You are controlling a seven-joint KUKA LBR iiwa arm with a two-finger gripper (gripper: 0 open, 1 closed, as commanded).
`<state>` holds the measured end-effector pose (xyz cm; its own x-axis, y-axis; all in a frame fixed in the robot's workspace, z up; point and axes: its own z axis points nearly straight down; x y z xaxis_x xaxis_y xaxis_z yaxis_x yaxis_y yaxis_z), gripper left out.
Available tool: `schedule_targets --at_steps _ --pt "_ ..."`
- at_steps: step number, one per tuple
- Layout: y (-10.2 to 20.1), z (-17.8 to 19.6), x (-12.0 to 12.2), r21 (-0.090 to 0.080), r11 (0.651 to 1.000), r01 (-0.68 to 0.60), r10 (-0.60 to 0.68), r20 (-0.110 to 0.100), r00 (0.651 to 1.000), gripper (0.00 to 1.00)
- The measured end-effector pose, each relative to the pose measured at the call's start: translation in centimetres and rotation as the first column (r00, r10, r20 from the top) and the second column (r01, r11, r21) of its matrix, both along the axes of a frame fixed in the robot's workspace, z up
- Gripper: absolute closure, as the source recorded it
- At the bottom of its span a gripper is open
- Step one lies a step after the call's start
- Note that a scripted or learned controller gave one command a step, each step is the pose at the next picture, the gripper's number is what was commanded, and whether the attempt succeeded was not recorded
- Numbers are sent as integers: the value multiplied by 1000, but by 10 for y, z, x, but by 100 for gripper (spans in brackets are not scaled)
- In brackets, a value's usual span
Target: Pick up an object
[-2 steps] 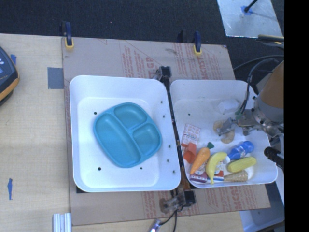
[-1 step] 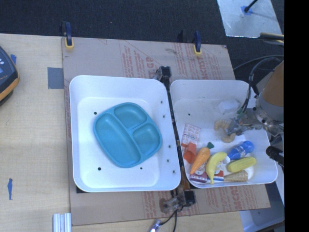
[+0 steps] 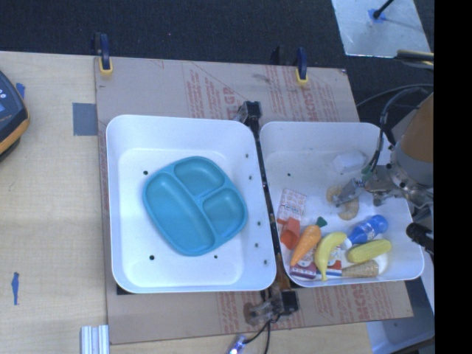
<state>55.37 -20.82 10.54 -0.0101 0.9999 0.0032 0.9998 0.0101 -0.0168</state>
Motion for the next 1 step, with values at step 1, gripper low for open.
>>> schedule_targets --at_steps 1 --pt "-1 8 0 0 1000 -2 2 -3 1000 100"
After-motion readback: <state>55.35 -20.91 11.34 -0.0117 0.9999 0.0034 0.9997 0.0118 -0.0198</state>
